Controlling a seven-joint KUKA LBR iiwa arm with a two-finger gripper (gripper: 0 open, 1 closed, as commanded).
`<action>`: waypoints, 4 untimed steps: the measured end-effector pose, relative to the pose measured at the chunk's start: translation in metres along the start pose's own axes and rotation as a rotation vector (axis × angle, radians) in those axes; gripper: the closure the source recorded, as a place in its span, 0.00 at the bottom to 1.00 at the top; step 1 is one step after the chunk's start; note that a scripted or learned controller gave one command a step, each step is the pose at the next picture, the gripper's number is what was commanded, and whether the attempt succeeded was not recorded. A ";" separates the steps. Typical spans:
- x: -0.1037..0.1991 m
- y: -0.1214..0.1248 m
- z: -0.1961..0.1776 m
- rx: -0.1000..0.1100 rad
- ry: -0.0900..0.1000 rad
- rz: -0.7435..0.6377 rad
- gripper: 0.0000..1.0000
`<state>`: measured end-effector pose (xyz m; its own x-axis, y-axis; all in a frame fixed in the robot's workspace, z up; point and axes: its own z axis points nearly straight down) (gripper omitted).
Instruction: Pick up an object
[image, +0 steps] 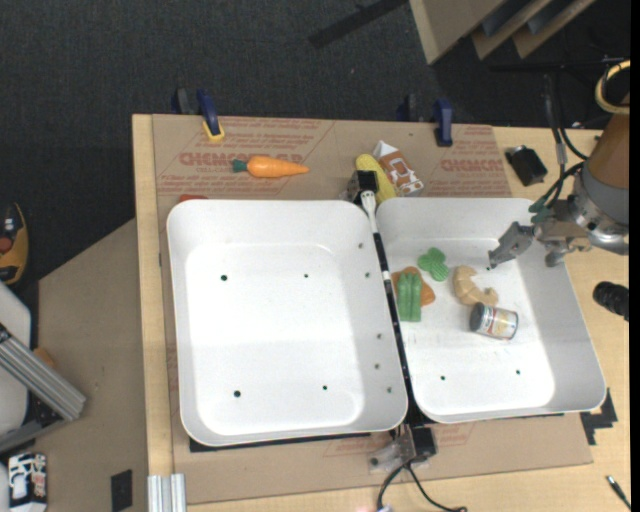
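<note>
The bench (300, 150) is a brown board printed with red lettering, set on dark carpet, and it runs out of view behind the hand to the right. Two shallow white bins lie on it: the left bin (270, 400) sits well away from the hand, across the dividing rims, while the right bin (540, 390) lies directly beneath it. The arm (612, 185) enters from the right and is cut off by the picture's edge, so only its wrist part shows. The hand (530, 243) hovers over the right bin's upper right area with its two dark fingers spread apart and nothing between them. Just below and to the left of the hand lies a tan lumpy object (472, 285), its form hard to make out, and below that a small dark jar (494, 321) lying on its side. Farther left of the hand are a green leafy piece (434, 264), a green block (409, 297) partly hiding an orange piece under it, all near the bin's left rim. Beyond the bins, far to the hand's upper left, a toy carrot (270, 168) lies on the bench, and nearer a yellow item and a brown carton (400, 172) overlap, hard to separate. Two blue clamps (443, 122) grip the bench's far edge.
</note>
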<state>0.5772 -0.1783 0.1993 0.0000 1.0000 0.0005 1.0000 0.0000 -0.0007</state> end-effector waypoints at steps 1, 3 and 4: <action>0.025 0.065 0.119 -0.006 0.000 -0.004 0.00; 0.029 0.091 0.103 -0.007 -0.003 -0.002 1.00; 0.069 0.039 0.110 -0.004 -0.002 0.000 1.00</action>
<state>0.6161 -0.1095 0.0890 0.0001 1.0000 -0.0011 1.0000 -0.0001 0.0034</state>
